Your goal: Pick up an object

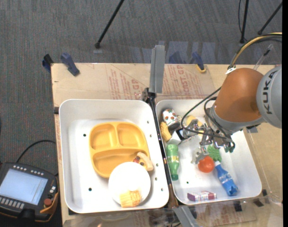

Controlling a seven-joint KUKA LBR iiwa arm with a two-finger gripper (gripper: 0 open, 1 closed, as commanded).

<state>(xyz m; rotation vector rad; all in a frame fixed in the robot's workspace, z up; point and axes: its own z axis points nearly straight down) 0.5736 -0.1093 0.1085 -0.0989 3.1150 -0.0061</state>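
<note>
My gripper hangs low over the middle of the right bin, below the orange wrist band. Right under it lie a red ball-like object and a green toy piece, which the gripper partly hides. A blue bottle lies just to the lower right. A green bottle lies along the bin's left side. At the bin's front edge a pink and white box lies flat. I see nothing clearly held.
A yellow item and a round patterned object sit in the right bin's back left corner. The left bin holds a yellow divided tray, a white plate with a yellow snack, and a small toy.
</note>
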